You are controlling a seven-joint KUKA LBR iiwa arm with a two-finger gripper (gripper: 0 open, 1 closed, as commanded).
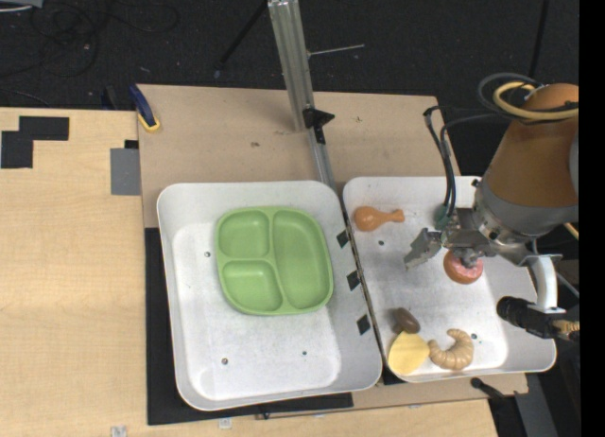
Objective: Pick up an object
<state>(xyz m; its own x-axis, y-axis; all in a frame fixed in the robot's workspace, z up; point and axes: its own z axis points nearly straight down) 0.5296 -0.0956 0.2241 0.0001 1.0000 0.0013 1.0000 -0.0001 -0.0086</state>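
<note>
Two white bins lie side by side on the bench (pixel 85 265). The left bin (pixel 189 350) carries a green divided tray (pixel 274 260). The right bin (pixel 416 303) holds an orange drumstick-shaped toy (pixel 376 218) far, a small brown piece (pixel 406 320), a yellow piece (pixel 408 354) and a tan croissant (pixel 454 348) near. The gripper (pixel 452 248) hangs low over a red object (pixel 464 270) at the right; I cannot tell how the jaws stand. I judge the grasp is in hand; next comes a firm closing and a straight lift. Behind is a dark room with cables and a metal post (pixel 293 57).
</note>
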